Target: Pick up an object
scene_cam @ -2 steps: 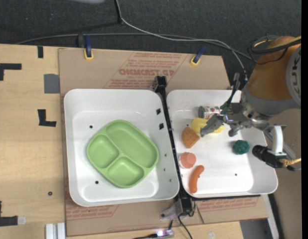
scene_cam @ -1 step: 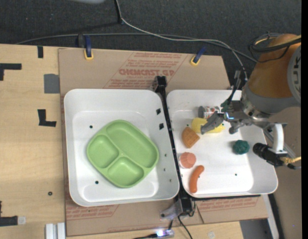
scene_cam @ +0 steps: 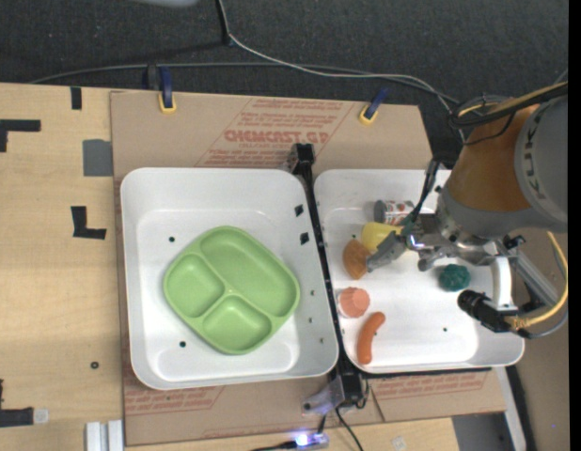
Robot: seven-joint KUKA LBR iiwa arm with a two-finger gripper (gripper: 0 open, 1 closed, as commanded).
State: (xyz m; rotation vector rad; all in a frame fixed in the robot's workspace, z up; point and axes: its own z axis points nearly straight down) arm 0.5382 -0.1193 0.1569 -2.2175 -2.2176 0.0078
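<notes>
At the near edge of the right bin [scene_cam: 478, 350] an orange sausage-shaped toy [scene_cam: 369, 336] lies tilted, with a small pink cup-like piece [scene_cam: 353, 301] just beyond it toward the divider. Farther in, a brownish-orange piece [scene_cam: 354, 258] sits just beside a yellow block [scene_cam: 375, 235], and the gripper [scene_cam: 392, 250] reaches in from the right at that spot, its grey tip at the lower edge of the yellow block; whether its fingers are parted or closed cannot be told from this slant, and no object is seen between them. A dark green round object [scene_cam: 452, 276] lies beside the wrist hardware, toward the bin's right side. Behind the yellow block a small can-like item with a red and white label [scene_cam: 397, 211] lies near the far wall. In the left bin [scene_cam: 140, 195] a green plate with 3 compartments [scene_cam: 231, 289] rests flat near the middle. Both bins stand on a cardboard sheet [scene_cam: 272, 130] held by 2 clamps at its far edge.
</notes>
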